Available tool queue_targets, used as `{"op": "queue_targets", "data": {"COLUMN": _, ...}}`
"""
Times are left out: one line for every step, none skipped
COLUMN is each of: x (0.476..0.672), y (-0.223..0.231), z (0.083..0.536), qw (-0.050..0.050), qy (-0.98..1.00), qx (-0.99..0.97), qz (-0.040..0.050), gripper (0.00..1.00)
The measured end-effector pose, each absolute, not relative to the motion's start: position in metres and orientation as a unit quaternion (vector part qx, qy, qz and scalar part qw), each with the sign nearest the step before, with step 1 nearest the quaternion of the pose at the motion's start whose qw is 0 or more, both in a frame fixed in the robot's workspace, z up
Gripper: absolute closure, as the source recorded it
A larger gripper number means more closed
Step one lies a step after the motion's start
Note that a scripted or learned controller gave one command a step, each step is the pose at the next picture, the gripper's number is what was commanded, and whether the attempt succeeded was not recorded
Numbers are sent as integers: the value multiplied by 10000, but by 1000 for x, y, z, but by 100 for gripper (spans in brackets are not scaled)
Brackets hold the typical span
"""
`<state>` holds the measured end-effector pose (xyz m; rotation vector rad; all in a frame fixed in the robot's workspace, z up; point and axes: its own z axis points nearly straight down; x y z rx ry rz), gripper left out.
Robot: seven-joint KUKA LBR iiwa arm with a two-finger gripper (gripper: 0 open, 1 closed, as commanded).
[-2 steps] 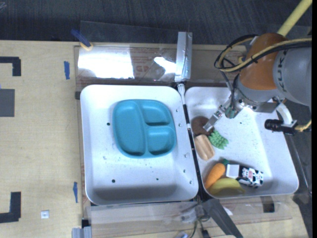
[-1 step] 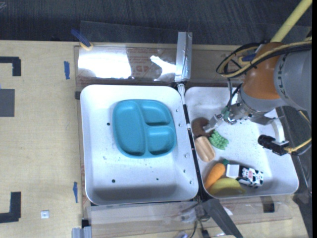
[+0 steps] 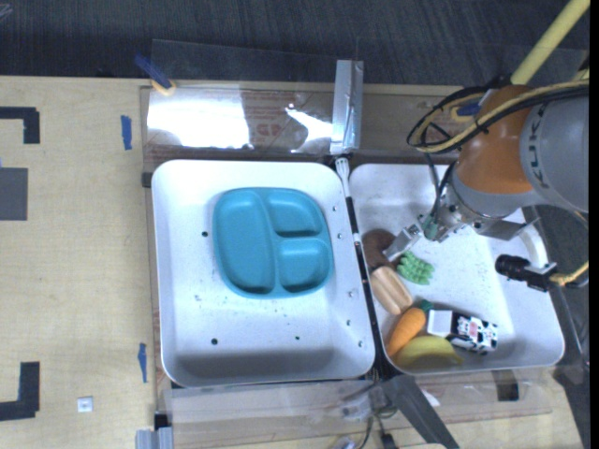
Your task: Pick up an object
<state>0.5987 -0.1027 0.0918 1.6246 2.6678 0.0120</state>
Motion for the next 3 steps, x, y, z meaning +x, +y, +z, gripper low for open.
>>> {"op": "queue_targets", "data": {"x": 573, "y": -106, "z": 91, "qw": 84, "qy": 8727, "qx": 4881, "qz": 48, "gripper": 0}}
{"op": "queue_targets", "data": {"x": 539, "y": -115, "z": 91, "qw": 84, "qy": 8594, "qx": 5111, "qz": 46, "gripper": 0}}
{"op": "queue_targets", "data": {"x": 540, "y": -116, "z": 98, "qw": 67, "qy": 8588, "qx": 5122, "qz": 52, "gripper": 100}}
